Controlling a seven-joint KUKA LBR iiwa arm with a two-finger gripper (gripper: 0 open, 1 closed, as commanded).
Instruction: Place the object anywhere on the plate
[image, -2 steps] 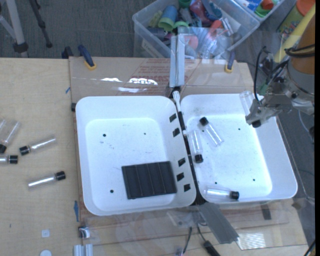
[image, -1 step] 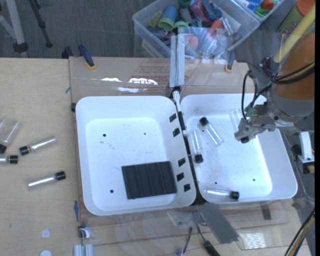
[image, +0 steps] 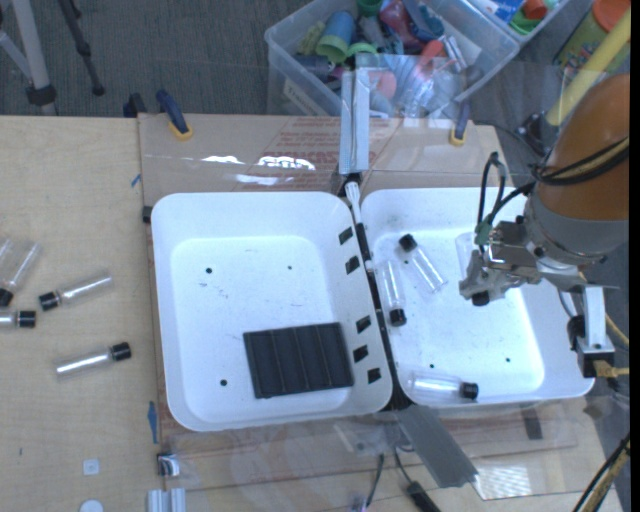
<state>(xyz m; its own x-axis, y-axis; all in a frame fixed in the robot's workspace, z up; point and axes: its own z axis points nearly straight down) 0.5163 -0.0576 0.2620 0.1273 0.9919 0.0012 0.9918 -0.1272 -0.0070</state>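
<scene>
Nearest me, a capped vial (image: 444, 386) lies by the right bin (image: 520, 375)'s front wall, with two more vials (image: 420, 262) further back. Over them hangs the gripper (image: 482, 285); whether it grips anything, I cannot tell. Left bin's black plate (image: 298, 359) sits bare, so placing seems undone.

Pale wooden bench (image: 70, 190) under grey carpet (image: 190, 45), cluttered clear tub (image: 400, 50) behind.
</scene>
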